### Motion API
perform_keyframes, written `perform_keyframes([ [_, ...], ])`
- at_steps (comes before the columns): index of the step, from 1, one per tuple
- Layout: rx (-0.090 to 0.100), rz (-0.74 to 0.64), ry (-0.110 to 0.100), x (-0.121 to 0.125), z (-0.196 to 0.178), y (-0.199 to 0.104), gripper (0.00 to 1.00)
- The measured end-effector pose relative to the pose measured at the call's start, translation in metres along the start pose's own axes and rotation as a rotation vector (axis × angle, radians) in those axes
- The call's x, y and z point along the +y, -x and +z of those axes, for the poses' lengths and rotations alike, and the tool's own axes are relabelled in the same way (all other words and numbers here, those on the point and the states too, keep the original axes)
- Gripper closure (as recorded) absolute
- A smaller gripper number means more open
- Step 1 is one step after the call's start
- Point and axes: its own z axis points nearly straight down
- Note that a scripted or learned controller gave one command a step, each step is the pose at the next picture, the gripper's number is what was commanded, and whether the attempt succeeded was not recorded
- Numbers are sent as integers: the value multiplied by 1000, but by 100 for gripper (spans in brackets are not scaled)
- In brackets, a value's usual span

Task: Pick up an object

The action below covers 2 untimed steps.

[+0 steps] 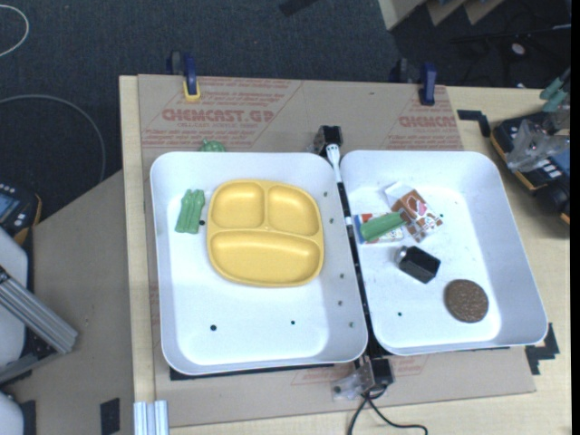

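Nearest, a brown disc [466,300] and black block [419,264] lie ungrasped in the right bin [517,252]; jaw state cannot be told; approach pending.

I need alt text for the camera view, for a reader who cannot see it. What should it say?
Two shallow white bins sit side by side on a bench. The left bin holds a yellow divided plate and a green toy; the right bin holds a black block, a brown disc and a green marker beside small packets.
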Motion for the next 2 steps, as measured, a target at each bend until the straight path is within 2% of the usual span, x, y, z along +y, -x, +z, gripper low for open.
perform_keyframes([
  [1,5,-2,-27,5,87,-62,100],
  [2,3,-1,-13,-22,38,-96,100],
])
